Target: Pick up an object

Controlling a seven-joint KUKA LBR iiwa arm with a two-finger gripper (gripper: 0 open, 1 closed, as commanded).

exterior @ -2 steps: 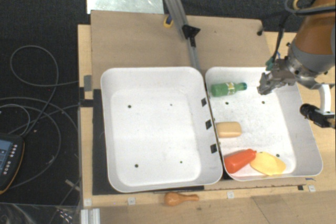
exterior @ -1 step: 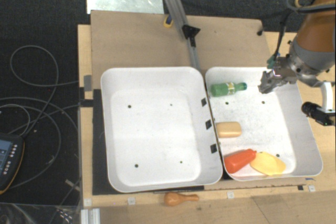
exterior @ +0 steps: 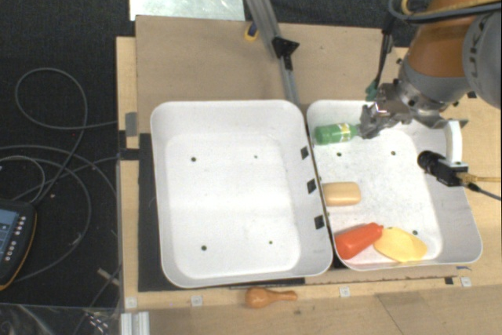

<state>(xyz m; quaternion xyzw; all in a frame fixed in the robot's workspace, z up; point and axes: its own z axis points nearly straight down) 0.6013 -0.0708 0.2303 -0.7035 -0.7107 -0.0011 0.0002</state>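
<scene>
Green bottle (exterior: 332, 133) at right bin's (exterior: 469, 247) far wall — likely light, stiff, slick, so grab mid-body; gripper (exterior: 371, 121) at its cap end, finger state unclear.

A green bottle (exterior: 332, 133) lies on its side at the right bin's (exterior: 439, 204) far edge.

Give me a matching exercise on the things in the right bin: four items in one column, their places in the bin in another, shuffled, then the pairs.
Items:
1. green bottle
2. tan block
3. red object
4. yellow object

Places in the right bin:
A. front edge, toward the right
B. far left corner, next to the gripper
C. front left corner
D. left side, midway

Pairs: 1-B, 2-D, 3-C, 4-A
</scene>
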